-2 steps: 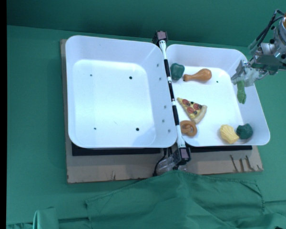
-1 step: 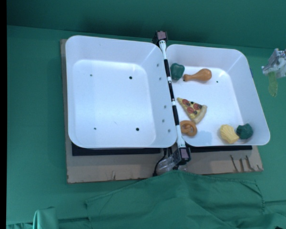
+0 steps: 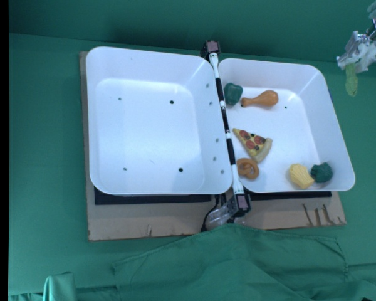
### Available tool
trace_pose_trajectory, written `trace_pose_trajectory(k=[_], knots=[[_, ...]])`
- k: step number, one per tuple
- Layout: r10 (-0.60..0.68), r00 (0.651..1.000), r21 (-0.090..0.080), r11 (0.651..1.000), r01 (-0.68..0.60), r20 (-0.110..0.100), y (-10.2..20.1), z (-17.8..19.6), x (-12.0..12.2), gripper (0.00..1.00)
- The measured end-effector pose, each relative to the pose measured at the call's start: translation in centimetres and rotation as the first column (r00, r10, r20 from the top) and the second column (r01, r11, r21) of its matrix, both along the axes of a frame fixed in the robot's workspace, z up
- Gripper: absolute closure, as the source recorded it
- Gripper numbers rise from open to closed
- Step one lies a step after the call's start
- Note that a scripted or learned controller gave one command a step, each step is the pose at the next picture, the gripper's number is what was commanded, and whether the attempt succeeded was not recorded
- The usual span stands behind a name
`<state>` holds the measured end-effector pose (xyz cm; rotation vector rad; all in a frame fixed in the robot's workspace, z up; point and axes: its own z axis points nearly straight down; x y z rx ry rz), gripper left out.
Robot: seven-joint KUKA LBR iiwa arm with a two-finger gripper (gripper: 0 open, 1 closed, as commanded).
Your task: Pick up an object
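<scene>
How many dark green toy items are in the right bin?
2: one green toy near the top left corner beside the drumstick, and another green toy at the bottom right beside the yellow corn.

No readable text, labels, brands, numbers or signs anywhere in frame. Checked the two shallow white plastic bins (image 3: 151, 60), the brown cardboard sheet (image 3: 144, 226) under them and the green cloth (image 3: 44, 137) over the bench: all blank. The dark spots on the bin floors are plain dots, not characters. Toy food pieces carry no print either.
</scene>
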<state>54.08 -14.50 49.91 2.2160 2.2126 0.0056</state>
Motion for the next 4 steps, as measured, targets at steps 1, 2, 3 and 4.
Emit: trace_pose_trajectory(k=[1, 2, 3, 4], knots=[[-0.004, 1.0, -0.001, 1.0, 0.004, 0.006, -2.6, 9.0, -1.8, 1.0], [0.001, 1.0, 0.005, 1.0, -0.001, -0.015, 0.1, 0.0, 2.5, 1.0], [0.0, 1.0, 0.005, 1.0, 0.001, -0.015, 0.6, -6.5, 5.3, 1.0], [-0.003, 1.0, 0.003, 1.0, 0.003, -0.011, -0.1, -9.7, 5.1, 1.0]])
